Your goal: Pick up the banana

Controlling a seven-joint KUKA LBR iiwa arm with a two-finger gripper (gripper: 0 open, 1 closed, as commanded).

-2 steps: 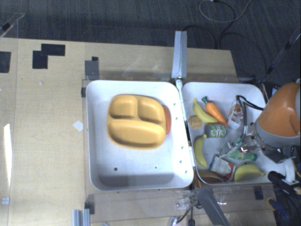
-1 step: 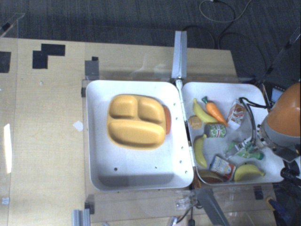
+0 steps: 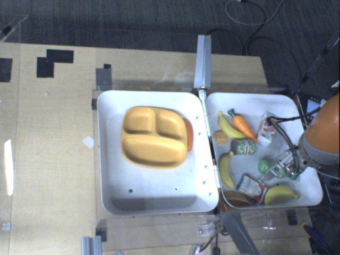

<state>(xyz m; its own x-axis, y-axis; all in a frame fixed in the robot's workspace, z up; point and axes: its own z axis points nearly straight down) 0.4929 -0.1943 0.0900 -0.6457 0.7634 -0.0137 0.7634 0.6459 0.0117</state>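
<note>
The gripper (image 3: 283, 167) is seen low in the right bin (image 3: 313, 193), near its right wall. It cannot be told from the picture whether anything is gripped. Nothing can be seen clearly held by it. A small green thing (image 3: 264, 166) lies just beside its tip. The orange band (image 3: 325, 125) of the arm is seen at the right edge of the bin.

Three bananas are found in the right bin. One banana (image 3: 229, 126) lies near the left wall, close to the top, and is touched by a carrot (image 3: 243, 124). A second banana (image 3: 226, 170) lies along the left wall, lower down. A third banana (image 3: 280, 194) lies near the bottom right corner, just below the gripper. A green cup (image 3: 244, 147), a white carton (image 3: 265, 130) and a small packet (image 3: 248, 185) are also in this bin.

In the left bin (image 3: 114, 195) a yellow tray (image 3: 153, 136) with three parts is placed, near the top.

Both bins are set on a light wooden bench (image 3: 48, 158). Behind it a dark carpet (image 3: 106, 9) is seen, with a thin cable (image 3: 249, 12) lying looped on it.
</note>
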